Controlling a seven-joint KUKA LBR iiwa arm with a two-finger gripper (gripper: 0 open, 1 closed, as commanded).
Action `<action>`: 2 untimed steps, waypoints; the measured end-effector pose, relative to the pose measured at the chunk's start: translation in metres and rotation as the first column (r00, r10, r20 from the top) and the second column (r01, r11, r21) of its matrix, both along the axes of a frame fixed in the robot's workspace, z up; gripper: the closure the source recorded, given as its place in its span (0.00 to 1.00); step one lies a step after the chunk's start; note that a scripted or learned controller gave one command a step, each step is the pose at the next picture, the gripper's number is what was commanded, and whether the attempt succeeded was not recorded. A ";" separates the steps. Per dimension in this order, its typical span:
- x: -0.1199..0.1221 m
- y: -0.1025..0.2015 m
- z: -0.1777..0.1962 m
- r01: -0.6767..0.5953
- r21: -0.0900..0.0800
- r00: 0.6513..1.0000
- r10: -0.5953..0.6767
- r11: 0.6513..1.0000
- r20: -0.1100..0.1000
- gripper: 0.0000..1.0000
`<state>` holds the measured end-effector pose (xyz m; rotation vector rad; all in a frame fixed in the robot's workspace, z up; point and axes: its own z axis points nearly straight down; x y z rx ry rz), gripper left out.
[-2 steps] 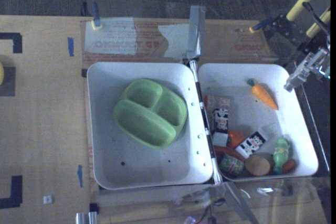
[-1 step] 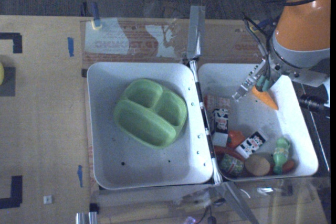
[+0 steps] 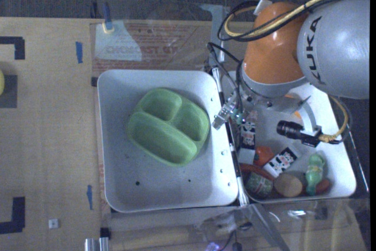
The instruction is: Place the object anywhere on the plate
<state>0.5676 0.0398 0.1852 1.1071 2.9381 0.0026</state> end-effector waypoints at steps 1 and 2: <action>-0.024 0.110 -0.046 -0.274 0.001 0.962 0.274 0.962 -0.002 1.00; 0.024 0.176 -0.001 -0.087 0.000 0.996 0.087 0.996 0.002 1.00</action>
